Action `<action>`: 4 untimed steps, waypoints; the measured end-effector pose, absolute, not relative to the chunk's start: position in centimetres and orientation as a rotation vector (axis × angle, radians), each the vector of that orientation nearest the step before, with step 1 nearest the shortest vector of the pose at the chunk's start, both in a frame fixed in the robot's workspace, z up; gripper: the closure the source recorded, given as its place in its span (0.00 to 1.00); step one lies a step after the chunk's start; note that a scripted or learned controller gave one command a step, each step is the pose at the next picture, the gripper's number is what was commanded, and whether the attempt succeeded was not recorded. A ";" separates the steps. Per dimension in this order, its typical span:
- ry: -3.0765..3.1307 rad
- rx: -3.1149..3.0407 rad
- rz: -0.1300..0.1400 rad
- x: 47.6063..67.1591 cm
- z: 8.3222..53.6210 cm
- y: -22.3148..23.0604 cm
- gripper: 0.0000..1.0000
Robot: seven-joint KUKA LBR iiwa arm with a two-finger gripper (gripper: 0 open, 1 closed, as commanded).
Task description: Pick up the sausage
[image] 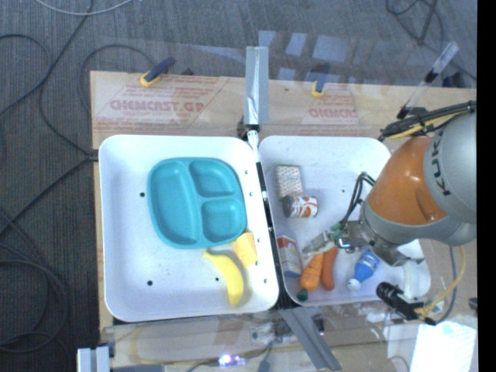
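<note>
From the camera view, the table (108, 91) carried 2 shallow white bins side by side. In the left bin (124, 231) sat a blue divided plate (196, 200), with a banana (229, 276) just below it and a yellow wedge (246, 248) touching the banana near the bin's right wall. In the right bin (341, 149) a patterned box (289, 180) lay near the top, with a small can (301, 206) on its side just beneath it. Lower down, a red and white packet (289, 256) lay along the left wall, a carrot (311, 271) slanted beside it, and the sausage (329, 268) lay upright in the frame, touching the carrot's right side near the bin's front edge. A small blue bottle (363, 270) rested to the sausage's right. The arm reached in from the right, its orange band above the wrist, and the pincer (335, 237) hung just above the sausage's upper end; whether it was open or closed could not be told, and nothing was seen held in it.
</note>
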State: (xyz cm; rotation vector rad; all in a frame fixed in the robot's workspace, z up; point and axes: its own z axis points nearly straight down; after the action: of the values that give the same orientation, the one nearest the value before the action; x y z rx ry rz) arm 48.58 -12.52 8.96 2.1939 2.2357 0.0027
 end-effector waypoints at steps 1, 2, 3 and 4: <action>2.194 2.253 -0.004 48.3 12.0 -13.6 0.00; 2.241 2.195 0.001 48.5 8.9 -13.0 0.00; 2.237 2.192 0.007 48.7 9.9 -12.9 1.00; 2.193 2.254 -0.004 48.3 11.1 -15.2 1.00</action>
State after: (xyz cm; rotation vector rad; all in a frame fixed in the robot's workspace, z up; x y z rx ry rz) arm 48.34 -15.18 11.14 2.2541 2.1926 -0.0035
